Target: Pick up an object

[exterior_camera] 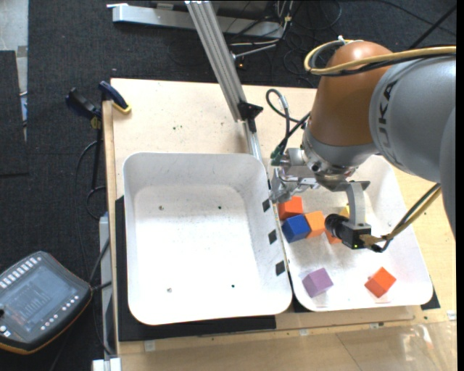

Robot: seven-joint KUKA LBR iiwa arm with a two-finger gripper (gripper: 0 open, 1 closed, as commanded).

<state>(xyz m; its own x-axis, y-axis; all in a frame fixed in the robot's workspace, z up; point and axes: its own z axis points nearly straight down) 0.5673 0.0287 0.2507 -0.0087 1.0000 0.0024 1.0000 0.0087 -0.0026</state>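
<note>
A pale wooden counter point(181, 109) stands on a dark carpeted floor point(51, 181), its top speckled with small dark marks. At its far left corner sits a blue and yellow clamp point(114, 96), with a black one point(81, 102) just beside it off the edge. A slanted aluminium rail point(217, 54) runs from the far side down toward the middle of the counter. Black cables point(312, 18) lie tangled on the floor at the far right. On the floor at the near left rests a grey handheld control pendant point(36, 301) with an orange rim. Light is even, without hard shadows.
</note>
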